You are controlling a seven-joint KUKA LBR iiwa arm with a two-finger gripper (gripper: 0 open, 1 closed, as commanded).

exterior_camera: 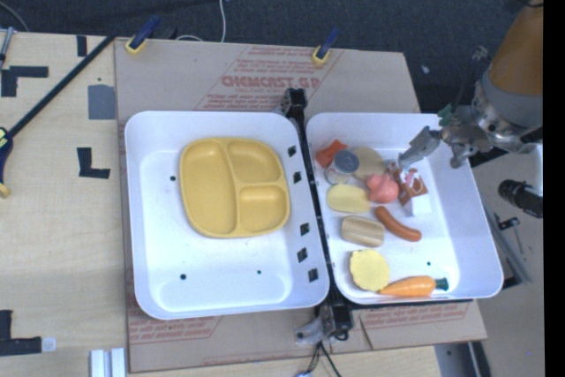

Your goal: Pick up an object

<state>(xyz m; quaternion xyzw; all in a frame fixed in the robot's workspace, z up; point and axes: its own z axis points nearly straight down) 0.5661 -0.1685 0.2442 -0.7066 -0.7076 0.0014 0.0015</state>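
The claw (pixel 417 151), its state impossible to tell, hovers in the approach step with the pink toy (pixel 382 186) just below-left, so a descent seems next.

The arm (pixel 521 57) runs off the right edge — small item (pixel 412 185) beside the gripper (pixel 415 153) unidentifiable.

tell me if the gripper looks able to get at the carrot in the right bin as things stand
Probably yes. The carrot lies alone along the near wall of the right bin, nothing on top, and the gripper hangs over the same bin.
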